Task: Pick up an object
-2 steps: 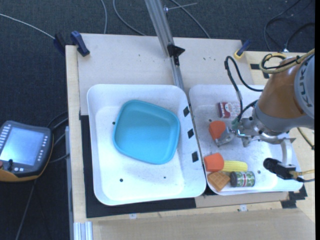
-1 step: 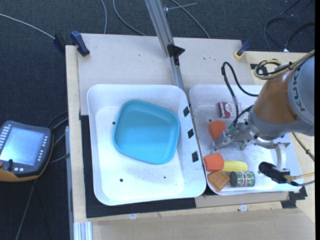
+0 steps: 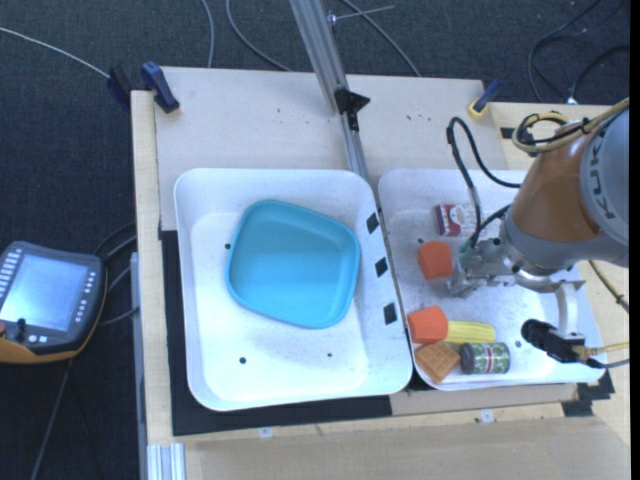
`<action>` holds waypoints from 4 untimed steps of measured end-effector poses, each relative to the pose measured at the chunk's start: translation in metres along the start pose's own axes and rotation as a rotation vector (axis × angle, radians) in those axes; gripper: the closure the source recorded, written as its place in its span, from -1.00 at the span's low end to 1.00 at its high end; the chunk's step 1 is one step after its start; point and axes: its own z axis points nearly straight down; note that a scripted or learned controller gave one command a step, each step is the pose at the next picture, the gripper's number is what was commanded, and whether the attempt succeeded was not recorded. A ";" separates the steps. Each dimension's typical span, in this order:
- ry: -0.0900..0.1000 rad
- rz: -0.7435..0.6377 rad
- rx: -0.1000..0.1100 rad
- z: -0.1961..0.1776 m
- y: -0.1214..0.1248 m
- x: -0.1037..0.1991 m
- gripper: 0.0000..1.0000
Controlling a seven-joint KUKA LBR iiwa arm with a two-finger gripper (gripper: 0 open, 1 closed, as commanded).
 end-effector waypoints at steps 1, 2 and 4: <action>0.000 0.000 -0.003 -0.057 0.010 0.001 1.00; 0.000 0.000 -0.003 -0.099 0.009 0.002 1.00; 0.001 -0.004 0.002 -0.136 0.029 0.052 1.00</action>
